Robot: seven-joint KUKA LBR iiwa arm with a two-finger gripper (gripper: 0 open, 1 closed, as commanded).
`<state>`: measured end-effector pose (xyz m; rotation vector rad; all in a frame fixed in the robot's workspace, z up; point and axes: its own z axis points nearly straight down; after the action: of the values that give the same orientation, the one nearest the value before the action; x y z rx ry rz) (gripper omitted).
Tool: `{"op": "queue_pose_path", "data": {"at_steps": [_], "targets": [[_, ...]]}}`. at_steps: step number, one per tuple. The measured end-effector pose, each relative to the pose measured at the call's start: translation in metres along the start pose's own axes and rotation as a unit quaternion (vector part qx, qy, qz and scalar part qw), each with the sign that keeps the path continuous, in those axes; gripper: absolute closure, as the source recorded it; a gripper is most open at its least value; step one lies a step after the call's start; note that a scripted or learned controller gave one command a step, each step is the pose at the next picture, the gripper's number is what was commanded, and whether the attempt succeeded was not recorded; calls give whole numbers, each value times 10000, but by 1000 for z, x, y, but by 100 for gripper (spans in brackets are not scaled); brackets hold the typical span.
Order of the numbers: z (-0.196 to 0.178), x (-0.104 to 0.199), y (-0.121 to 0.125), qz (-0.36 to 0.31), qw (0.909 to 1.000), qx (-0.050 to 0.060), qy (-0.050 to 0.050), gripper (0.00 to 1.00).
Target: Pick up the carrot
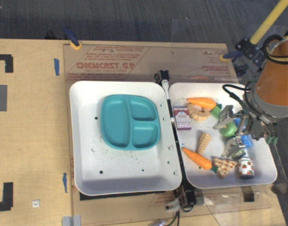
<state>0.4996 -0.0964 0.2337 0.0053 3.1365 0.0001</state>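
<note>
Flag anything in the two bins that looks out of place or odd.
Nothing looks damaged or spilled. The right bin holds a loose jumble of toy food, including two carrots lying at different angles. The teal divided plate sits flat and alone in the left bin.

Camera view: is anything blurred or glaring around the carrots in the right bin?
Camera view: soft overall, lighting even, no strong glare. Both carrots, upper and lower, read clearly; the end effector is a cluttered blur; the right bin's toys cast faint shadows.
</note>
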Motion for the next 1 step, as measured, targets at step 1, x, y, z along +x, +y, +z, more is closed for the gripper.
{"op": "queue_pose_path", "data": {"at_steps": [1], "targets": [[50,20,63,877,9961,-11,25,0]]}}
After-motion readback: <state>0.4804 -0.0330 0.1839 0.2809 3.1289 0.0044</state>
